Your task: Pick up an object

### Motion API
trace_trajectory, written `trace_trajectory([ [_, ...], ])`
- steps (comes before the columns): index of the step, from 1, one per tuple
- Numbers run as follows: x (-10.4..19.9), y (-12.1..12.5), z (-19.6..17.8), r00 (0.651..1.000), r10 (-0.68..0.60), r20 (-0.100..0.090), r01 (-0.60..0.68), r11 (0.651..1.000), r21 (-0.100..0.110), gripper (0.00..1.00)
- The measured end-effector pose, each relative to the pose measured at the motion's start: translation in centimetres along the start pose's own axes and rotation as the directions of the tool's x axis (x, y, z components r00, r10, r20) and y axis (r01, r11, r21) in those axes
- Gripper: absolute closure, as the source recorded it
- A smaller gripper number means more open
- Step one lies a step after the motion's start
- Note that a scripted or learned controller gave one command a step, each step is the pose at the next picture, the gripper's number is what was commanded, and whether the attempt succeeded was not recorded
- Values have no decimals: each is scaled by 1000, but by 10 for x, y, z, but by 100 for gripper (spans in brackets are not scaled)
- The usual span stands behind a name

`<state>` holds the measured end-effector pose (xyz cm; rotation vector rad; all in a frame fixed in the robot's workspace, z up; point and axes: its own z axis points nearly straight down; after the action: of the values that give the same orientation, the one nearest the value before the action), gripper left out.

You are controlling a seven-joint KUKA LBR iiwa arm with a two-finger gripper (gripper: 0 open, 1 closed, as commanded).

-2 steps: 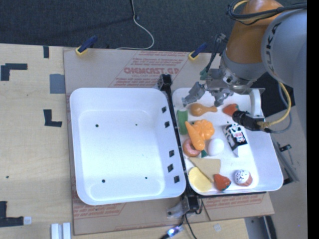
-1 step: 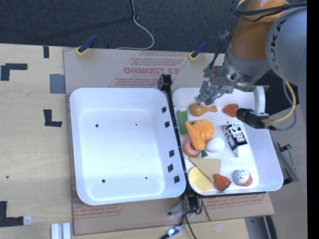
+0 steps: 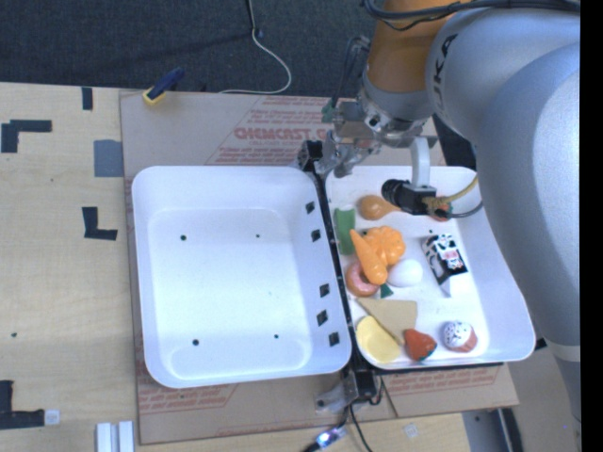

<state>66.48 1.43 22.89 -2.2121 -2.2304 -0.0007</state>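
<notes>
My gripper hangs below the orange wrist band, over the far end of the divider between the two bins. Nothing can be made out in its grasp. The right bin holds several toys. A green block and a brown oval piece lie closest to the gripper, just in front of it. An orange toy, a pink ring and a white egg sit mid-bin.
The left bin stands beside the right one. Nearer the front of the right bin lie a tan wedge, a yellow piece, a red piece, a speckled ball and a black-and-white item. The arm's bulk covers the right side.
</notes>
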Motion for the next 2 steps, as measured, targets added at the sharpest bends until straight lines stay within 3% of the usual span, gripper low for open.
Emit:
trace_trajectory([
  [1,89,-4,-130,1000,-5,-5,4,1000,-13,100],
  [2,175,3,-46,1000,-1,1,1,1000,7,100],
])
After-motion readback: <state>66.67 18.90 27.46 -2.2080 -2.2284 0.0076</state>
